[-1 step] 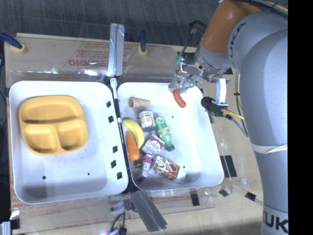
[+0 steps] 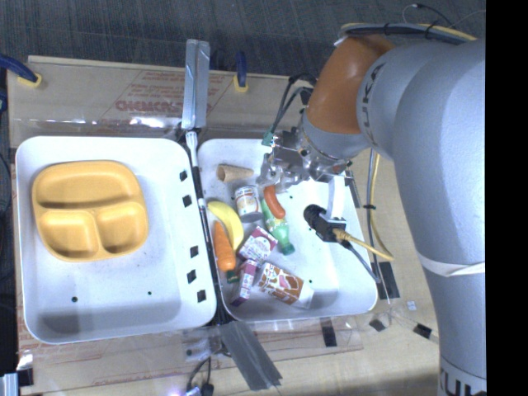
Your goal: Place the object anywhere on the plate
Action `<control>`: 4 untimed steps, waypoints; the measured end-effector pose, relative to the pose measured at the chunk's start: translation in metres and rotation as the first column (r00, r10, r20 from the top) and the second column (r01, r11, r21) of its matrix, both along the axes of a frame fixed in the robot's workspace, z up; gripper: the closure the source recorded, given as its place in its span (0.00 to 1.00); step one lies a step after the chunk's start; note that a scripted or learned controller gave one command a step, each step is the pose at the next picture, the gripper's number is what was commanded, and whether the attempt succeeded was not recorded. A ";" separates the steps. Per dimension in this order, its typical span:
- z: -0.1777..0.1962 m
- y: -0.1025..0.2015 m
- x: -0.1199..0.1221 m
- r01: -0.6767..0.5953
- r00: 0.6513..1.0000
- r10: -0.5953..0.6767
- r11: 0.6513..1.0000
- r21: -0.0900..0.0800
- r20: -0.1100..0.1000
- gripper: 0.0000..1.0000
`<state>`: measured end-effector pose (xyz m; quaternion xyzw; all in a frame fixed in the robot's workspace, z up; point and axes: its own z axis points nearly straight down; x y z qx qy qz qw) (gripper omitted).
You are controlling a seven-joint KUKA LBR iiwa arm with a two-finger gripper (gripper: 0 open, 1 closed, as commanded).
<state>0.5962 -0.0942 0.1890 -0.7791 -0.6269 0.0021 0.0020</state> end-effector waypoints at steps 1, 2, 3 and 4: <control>0.001 0.079 -0.012 0.035 0.999 -0.035 0.999 -0.001 -0.001 1.00; 0.001 0.136 -0.038 0.110 0.994 -0.110 0.994 -0.002 -0.002 1.00; 0.001 0.136 -0.038 0.111 0.994 -0.111 0.994 -0.002 -0.002 0.00; 0.010 0.136 -0.038 0.107 0.994 -0.107 0.994 -0.002 -0.006 1.00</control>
